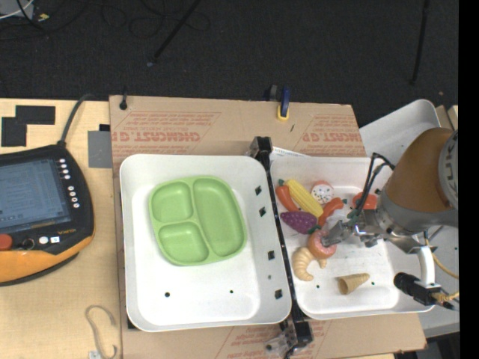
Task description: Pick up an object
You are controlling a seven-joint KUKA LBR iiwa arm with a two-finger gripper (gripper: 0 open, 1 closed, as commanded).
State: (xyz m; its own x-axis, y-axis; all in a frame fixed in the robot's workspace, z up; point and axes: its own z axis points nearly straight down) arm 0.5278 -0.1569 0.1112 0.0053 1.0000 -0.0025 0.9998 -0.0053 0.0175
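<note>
**A:** Where was the arm at that moment?

**B:** The arm (423,182) had reached in from the right and hung over the right bin (374,301). Its gripper (335,234) was low, near the middle of that bin, just beside a pink doughnut (323,247).

**A:** Did it have hold of anything?

**B:** I could not tell. The gripper was a dark, blurred tangle there, and whether it was released or clenched did not show. It seemed to touch the doughnut's upper edge, but nothing was plainly gripped.

**A:** What else lay in that bin?

**B:** All toy food. A yellow corn cob (305,197) lay slantwise near the far left corner, with an orange carrot (285,197) just beside it against the left wall. Below them was a purple bunch of grapes (298,221). A croissant (303,263) lay by the left wall, touching the doughnut's lower side. A small round white piece with dots (322,193) sat near the far edge, and something red (364,200) lay by the arm. An ice-cream cone (352,282) lay on its side towards the near edge, apart from the rest.

**A:** And the left bin?

**B:** The left bin (150,298) held a green divided plate (198,220), with three compartments, set towards the far side. A black divider (273,230) ran between the two bins. Both rested on cardboard (194,126), and a teach pendant (41,208) lay at the bench's left edge.
</note>
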